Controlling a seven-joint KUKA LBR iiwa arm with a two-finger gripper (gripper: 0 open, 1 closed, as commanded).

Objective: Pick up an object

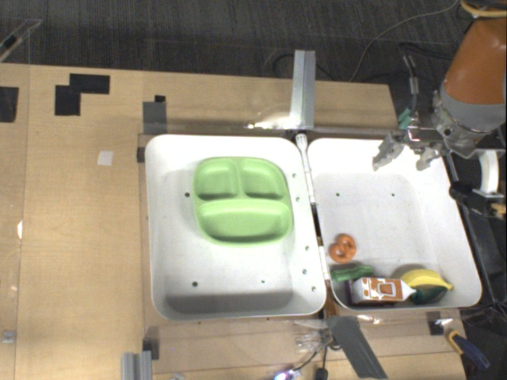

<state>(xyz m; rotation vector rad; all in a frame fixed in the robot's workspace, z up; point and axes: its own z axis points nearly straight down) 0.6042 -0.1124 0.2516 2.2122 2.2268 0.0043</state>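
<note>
Above the right bin's (pixel 444 204) far edge, the gripper (pixel 405 155) is hanging with fingers spread, holding nothing; pretzel (pixel 343 248), carton (pixel 379 290) and banana (pixel 425 279) are crowding its near wall, likely awaiting a reach

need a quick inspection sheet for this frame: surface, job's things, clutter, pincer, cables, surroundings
Surface: wooden bench bearing two white bins side by side, left bin and right bin.
Job's things: in the right bin's near corner, an orange pretzel-shaped toy, a green item, a small carton and a yellow banana, bunched close together.
Clutter: green divided plate in the left bin.
Pincer: pincer above the right bin's far edge, fingers spread, holding nothing.
Cables: thin cable across the floor toward the arm; wires at the near edge.
Surroundings: dark carpet; black markers on the bench.
</note>
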